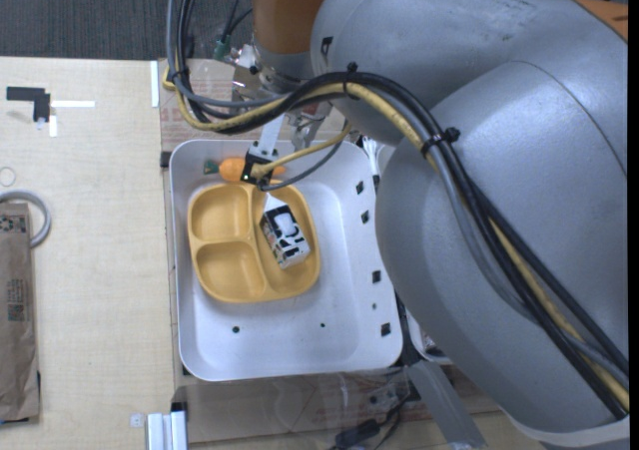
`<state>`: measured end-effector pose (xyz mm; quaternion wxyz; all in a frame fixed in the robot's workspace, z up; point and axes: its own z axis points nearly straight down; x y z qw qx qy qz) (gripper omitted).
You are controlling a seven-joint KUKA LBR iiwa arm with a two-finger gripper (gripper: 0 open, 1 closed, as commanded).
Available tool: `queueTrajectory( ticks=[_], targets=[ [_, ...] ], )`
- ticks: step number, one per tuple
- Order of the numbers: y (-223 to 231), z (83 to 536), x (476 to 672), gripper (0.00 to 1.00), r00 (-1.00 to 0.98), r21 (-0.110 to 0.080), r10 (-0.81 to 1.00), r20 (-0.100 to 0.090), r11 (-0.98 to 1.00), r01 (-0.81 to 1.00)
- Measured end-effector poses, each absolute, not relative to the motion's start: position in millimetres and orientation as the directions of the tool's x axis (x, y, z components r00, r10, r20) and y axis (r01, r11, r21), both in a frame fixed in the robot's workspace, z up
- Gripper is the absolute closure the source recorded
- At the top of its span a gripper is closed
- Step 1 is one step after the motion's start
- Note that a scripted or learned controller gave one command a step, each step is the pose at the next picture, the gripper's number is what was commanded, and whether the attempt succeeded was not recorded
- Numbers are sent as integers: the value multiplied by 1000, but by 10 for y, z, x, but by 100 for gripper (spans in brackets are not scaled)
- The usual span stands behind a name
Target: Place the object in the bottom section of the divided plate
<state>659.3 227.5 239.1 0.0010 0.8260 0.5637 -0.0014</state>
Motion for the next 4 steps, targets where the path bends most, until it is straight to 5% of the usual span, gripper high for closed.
queueTrajectory(
  ticks=[2, 4],
  targets=[
    [2281, 3007, 6594, 0, -129, 0, 992, -3, 129, 992],
    [2275, 2509, 6589, 0, 316, -3, 949, -5, -316, 949]
  ],
)
